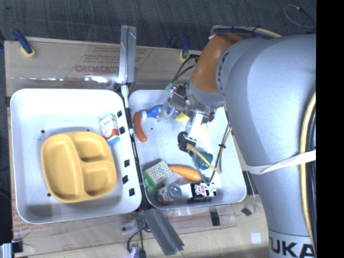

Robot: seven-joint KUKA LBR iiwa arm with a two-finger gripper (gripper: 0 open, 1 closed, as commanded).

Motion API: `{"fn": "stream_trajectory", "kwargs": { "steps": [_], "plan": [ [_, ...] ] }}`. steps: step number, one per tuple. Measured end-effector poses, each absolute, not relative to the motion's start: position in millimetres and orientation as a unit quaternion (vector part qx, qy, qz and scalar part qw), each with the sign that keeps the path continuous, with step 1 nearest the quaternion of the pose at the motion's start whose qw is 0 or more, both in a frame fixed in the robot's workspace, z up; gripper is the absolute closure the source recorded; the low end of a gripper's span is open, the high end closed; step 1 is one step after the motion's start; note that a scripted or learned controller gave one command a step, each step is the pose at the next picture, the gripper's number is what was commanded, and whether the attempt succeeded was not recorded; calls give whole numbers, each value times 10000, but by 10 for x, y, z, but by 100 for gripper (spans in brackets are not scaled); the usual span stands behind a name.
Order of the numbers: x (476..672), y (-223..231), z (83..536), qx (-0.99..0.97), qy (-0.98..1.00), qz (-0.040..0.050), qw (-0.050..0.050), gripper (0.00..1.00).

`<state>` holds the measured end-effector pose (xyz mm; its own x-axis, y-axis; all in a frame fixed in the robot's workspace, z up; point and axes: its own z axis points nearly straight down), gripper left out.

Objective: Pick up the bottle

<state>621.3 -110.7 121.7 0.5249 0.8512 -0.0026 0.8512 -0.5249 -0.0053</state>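
A small bottle (170,192) with a grey cap lies on its side at the front edge of the right bin (232,183), between a green item (148,184) and a black-and-white item (203,190). My gripper (171,106) hangs low over the back of that bin, well away from the bottle. A small blue and clear object (154,112) sits right at the gripper's tip; whether it is held is unclear.
The right bin also holds a red sausage (140,126), an orange carrot (185,172), a patterned box (157,171) and a teal item (205,157). In the left bin (32,101) are a yellow divided tray (80,165) and a small carton (110,128).
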Motion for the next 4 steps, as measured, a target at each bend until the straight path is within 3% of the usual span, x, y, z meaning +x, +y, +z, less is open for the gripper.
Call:
{"fn": "stream_trajectory", "kwargs": {
  "steps": [1, 2, 3, 4],
  "plan": [
    [6538, -1067, 925, -8944, -4471, 71, 97, 0],
    [6568, -1048, 1044, -8927, -4506, 26, 66, 100],
    [6570, -1040, 1146, -8913, -4533, 31, 74, 100],
    [6078, -320, 1917, -9212, -3892, 24, 20, 100]
  ]
}}
